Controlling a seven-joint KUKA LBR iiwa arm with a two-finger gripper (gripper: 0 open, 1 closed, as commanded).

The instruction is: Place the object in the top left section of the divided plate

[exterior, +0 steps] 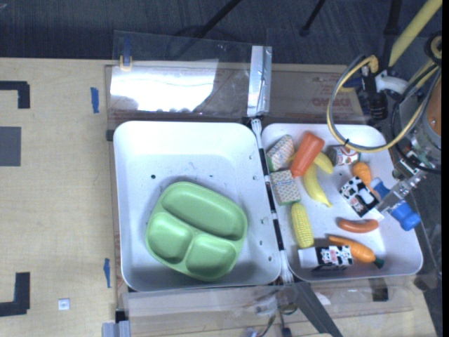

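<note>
While the gripper (401, 188) hangs over the right rim of the toy bin (410, 262), I cannot tell whether it is open or closed, and nothing shows in it. Toys lie crowded just left of it, so a grab could catch two or slip. The green plate (196, 230) sits well off to its left, a long carry for a weak hold.

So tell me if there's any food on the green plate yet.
No, the green plate sits bare in the left bin; the toy food lies in the right bin.
</note>
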